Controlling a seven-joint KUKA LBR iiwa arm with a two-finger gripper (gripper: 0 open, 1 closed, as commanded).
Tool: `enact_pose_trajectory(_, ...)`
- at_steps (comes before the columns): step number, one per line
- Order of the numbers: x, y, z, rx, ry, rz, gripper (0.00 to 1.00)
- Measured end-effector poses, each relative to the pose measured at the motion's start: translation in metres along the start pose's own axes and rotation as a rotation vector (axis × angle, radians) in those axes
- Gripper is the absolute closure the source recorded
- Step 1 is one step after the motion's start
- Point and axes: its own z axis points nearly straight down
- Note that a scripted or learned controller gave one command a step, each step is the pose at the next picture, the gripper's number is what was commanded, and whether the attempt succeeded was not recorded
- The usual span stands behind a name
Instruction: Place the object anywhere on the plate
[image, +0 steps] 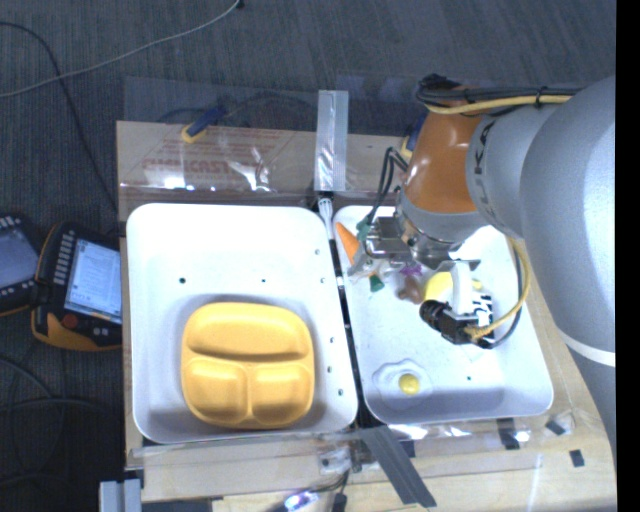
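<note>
While the grey arm (560, 170) with its orange band reached in from the right, its pincer (385, 255) hung low over the far left part of the right white bin (500, 395), among a small huddle of objects; whether it was spread or closed, or had anything in it, could not be told from this angle.

That huddle lay close by the pincer: an orange carrot-like piece (346, 238) against the bin's left wall, a small green bit (376, 284), and a brownish-pink lump (408, 290) just beside it. Which of them was the thing to be moved could not be told. Nearer the front of the same bin rested a flat fried-egg toy (402, 379), glossy white with a round yellow yolk, well apart from the others.

The yellow sectioned plate (249, 362), a smooth moulded plastic piece with rounded corners and three shallow compartments, sat in the front half of the left white bin (160, 260), with nothing on it. Both bins were shallow, matte white and soft-cornered, side by side on the brown worktop (150, 140), where crinkled clear plastic sheeting (230, 165) lay behind them. A black-and-yellow cable bundle (462, 318) dangled from the wrist over the right bin. A handheld control pendant (75, 285) rested on the dark carpet to the left.
</note>
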Motion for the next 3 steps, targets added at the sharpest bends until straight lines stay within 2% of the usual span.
enact_pose_trajectory(1,0.096,-0.024,0.0,-0.001,0.008,-0.281,1.0)
enact_pose_trajectory(2,0.141,-0.082,0.045,0.0,0.009,-0.559,1.0)
enact_pose_trajectory(3,0.141,-0.082,0.045,-0.001,0.009,-0.558,0.0)
